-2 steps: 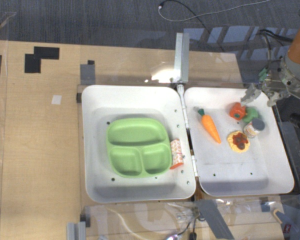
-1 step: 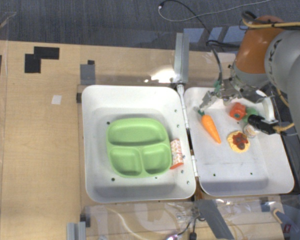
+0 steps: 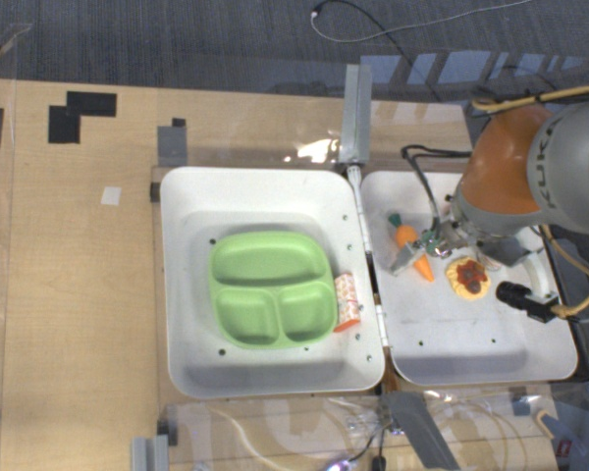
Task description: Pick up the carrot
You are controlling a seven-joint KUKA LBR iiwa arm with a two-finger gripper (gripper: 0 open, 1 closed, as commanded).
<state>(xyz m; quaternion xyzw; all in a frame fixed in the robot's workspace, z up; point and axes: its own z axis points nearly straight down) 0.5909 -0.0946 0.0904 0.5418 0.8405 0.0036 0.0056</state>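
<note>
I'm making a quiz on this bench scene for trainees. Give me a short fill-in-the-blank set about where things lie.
1. The green divided plate lies in the ____ bin.
2. The carrot lies in the ____ bin.
3. The small pizza lies to the ____ of the carrot in the view.
4. The gripper is over the ____ bin.

Missing words: left; right; right; right

Robot lab: bench-mounted white bins [image 3: 177, 292], cables [image 3: 373, 13].

text: "KU", dark capital letters cut off at the frame's right edge | on: grey casing of the arm [image 3: 574, 160], beside its orange band | other readable text, numbers, labels: none
</note>
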